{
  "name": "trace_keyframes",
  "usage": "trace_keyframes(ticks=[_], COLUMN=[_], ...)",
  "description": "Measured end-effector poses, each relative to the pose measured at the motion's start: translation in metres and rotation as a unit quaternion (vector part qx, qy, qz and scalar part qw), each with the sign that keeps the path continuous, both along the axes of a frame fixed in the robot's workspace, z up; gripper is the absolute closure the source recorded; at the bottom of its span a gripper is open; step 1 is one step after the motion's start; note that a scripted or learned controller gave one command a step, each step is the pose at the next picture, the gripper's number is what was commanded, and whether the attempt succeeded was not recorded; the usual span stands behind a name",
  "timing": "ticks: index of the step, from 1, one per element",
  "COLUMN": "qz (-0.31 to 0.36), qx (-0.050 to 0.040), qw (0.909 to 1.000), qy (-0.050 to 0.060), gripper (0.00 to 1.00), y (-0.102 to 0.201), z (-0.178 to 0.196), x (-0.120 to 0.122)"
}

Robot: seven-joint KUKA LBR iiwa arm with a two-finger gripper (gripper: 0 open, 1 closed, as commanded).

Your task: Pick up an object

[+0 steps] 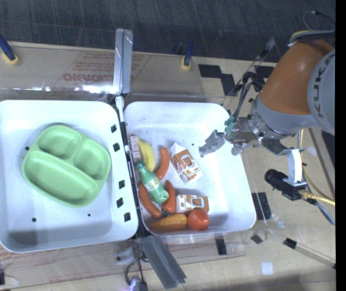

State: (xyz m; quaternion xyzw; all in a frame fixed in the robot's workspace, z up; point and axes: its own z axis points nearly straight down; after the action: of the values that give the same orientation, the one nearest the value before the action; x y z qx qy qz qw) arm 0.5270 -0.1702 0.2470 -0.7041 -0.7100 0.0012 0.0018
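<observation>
The right bin (179, 117) holds a heap of toy food along its left and front sides. An orange-and-white carton (185, 164) lies near the middle. A green bottle (152, 184), a yellow banana (148, 156), sausages (149, 202), a second carton (192, 203), a red tomato (199, 219) and an orange carrot (169, 223) lie around it. My gripper (212, 143) hangs over the bin's right half, up and to the right of the middle carton, with nothing between its fingers.
The left bin (9, 217) carries a green sectioned plate (66, 163). A metal divider (123, 59) stands between the bins at the back. Blue clamps (5, 48) sit on the bench's far edge.
</observation>
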Motion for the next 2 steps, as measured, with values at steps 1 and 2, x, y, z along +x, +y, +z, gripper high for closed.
trace_keyframes(ticks=[1,2], qz=[0.023,0.025], qx=[-0.0001,-0.0005], qw=[0.9997,0.9997], qy=[-0.001,0.0], gripper=[0.0,1.0], y=[0.0323,0.0325], z=[-0.14,-0.1308], x=[0.0135,0.0134])
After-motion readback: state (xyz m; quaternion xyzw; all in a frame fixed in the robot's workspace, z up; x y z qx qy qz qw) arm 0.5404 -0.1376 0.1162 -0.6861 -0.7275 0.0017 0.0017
